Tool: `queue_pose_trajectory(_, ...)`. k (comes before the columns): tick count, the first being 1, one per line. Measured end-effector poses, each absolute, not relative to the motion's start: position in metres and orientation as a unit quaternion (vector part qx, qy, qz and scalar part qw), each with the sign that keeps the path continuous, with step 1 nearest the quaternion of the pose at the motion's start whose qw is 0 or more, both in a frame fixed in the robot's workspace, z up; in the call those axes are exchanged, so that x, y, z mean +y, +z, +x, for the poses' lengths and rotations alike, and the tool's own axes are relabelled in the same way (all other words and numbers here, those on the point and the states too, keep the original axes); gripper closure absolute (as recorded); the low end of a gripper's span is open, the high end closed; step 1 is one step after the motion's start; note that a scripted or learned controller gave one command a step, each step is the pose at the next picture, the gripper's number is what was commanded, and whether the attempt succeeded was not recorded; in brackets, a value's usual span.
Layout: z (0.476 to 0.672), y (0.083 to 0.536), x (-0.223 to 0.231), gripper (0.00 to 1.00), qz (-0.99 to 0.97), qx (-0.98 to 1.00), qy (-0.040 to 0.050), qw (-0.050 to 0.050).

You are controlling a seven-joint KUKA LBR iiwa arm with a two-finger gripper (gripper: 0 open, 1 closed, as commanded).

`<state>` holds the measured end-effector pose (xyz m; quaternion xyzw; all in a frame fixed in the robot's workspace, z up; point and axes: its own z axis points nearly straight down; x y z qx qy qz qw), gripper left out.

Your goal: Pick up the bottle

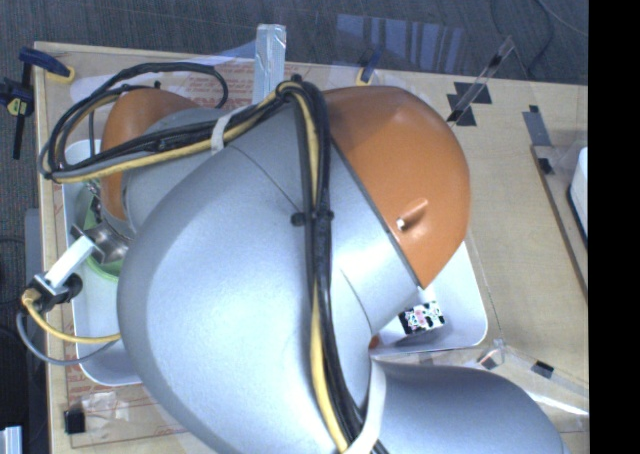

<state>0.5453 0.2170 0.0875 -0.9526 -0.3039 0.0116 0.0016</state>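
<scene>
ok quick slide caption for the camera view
KUKA arm with its orange band and black-and-yellow cables leans over the white bins, hiding most of their contents.

My counter [500, 192] is pale wood, bare along its right side. On it sit my two shallow white bins; my own arm covers most of them, leaving a corner of the right bin [470, 322] and a strip of the left bin [95, 337] near the counter's left edge.

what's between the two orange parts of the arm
In the camera view, a black and yellow cable bundle runs over the grey arm shell between them.
</scene>
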Motion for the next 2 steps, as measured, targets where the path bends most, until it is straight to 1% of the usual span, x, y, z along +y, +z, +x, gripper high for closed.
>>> queue_pose_trajectory(1,0.537,0.090,0.213,1.00,-0.953,-0.302,0.0323,0.004)
queue_pose_trajectory(2,0.528,0.093,0.198,1.00,-0.977,-0.212,0.0160,0.001)
